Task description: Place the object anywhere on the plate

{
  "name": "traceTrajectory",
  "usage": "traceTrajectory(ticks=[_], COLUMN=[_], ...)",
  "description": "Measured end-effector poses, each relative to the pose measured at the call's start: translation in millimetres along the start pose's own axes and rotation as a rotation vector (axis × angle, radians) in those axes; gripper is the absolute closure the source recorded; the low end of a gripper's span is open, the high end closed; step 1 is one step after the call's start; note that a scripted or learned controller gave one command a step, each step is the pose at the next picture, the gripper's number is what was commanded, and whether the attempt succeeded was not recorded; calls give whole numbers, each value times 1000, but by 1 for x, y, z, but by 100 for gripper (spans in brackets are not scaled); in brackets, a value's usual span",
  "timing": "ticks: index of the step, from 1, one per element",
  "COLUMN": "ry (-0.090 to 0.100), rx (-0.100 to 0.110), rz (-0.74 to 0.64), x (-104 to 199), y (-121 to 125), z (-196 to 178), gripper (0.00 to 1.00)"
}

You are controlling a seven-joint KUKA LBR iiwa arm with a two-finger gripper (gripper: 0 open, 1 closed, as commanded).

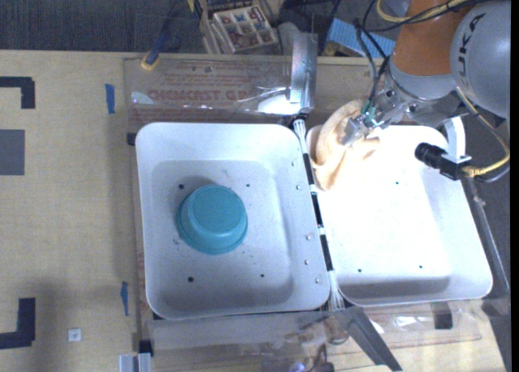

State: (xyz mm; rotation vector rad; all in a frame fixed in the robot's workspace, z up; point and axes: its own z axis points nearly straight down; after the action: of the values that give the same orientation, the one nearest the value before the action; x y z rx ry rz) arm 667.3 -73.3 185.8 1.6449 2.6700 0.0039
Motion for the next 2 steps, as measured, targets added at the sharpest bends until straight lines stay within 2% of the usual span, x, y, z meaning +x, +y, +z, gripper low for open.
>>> traceTrajectory(ticks=[1,2], ry=[0,4], rx=[1,3], rz=[3,-396], x=[-3,49], y=[0,-4], z=[-40,-32], gripper=[100,100])
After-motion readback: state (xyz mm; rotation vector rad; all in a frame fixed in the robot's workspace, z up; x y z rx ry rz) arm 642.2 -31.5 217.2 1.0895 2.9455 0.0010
